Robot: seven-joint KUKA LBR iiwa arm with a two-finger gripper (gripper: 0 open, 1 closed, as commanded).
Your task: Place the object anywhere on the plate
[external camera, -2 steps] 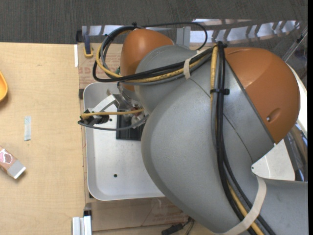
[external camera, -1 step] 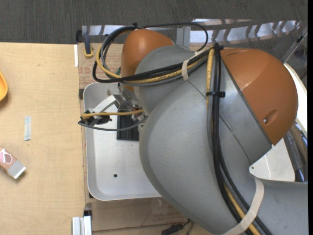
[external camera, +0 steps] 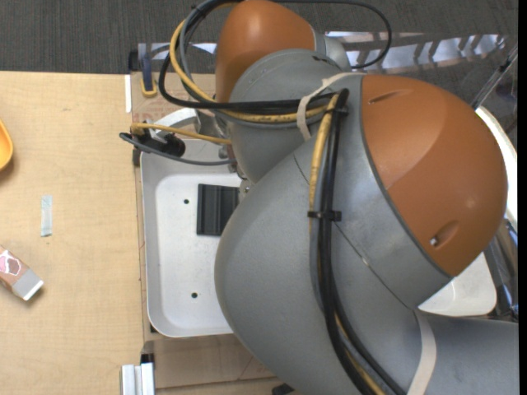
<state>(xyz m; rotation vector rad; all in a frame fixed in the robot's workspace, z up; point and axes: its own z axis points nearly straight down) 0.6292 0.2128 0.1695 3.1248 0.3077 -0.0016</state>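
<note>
Looming over both bins, the bulky grey arm with orange caps [external camera: 346, 220] hides its own gripper, so its hold cannot be told, nor the object's place, weight or best grasp, beside the shallow white bin [external camera: 177, 253].

Light wood table [external camera: 74, 138] fills the left side, pale grain, evenly lit with no hard shadows. Dark grey carpeted floor [external camera: 82, 23] runs along the top behind it. Small grey strip [external camera: 46, 216] lies flat on the wood at left; an orange item [external camera: 4, 146] is cut off by the left edge. Shiny metal framing [external camera: 428, 49] at top right, beyond the table.
</note>
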